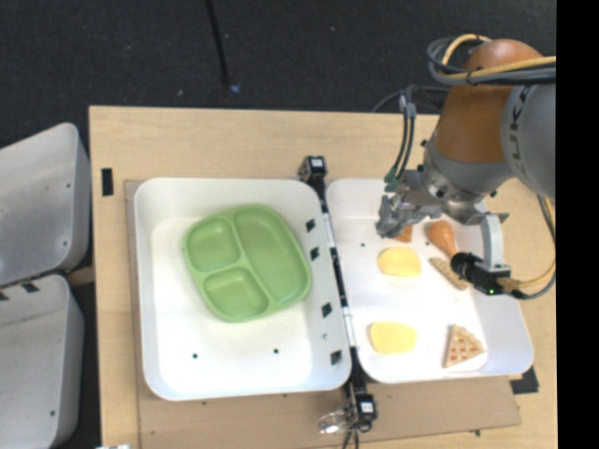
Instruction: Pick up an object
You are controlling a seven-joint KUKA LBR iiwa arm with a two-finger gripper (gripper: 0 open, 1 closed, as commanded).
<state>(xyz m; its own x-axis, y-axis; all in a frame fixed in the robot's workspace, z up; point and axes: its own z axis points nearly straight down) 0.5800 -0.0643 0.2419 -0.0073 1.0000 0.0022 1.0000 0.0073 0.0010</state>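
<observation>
Orange food piece point(402, 233) lies directly under my end effector point(394, 219) in the right bin point(505, 344); finger spacing cannot be told. Two yellow pieces point(400, 263) and a pizza slice point(462, 346) lie nearby. Left bin point(159, 363) holds a green tray point(247, 262).

Setting: robotics laboratory test station. Evidence: a plain wooden bench point(234, 124) on dark carpeted floor point(187, 36); two shallow white bins point(154, 251) fixed side by side with black clips; a grey and orange industrial arm point(487, 120) with exposed cabling; toy food pieces point(400, 263) and a green divided tray point(247, 262) as handling samples.
</observation>
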